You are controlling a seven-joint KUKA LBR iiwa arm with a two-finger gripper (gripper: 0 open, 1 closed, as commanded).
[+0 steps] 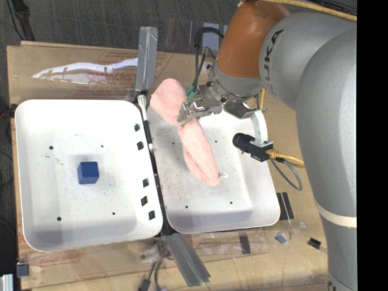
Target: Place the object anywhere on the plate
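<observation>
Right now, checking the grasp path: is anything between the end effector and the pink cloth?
Nothing visible. The end effector is against the pink cloth in the right bin; the blue cube lies apart in the left bin.

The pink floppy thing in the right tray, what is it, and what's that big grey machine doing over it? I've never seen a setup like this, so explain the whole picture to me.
One camera is fixed above a bench, looking down at a slant. The big grey machine with the orange band is a robot arm reaching in from the right. At its end is a two-finger gripper, its hand. The gripper sits right at the middle of a pink cloth, a soft folded towel or rag, and seems to pinch it there, with the cloth drooping to both sides. The cloth is in the right white bin. The left white bin holds a small blue cube. Both bins rest on a cardboard sheet.
</observation>
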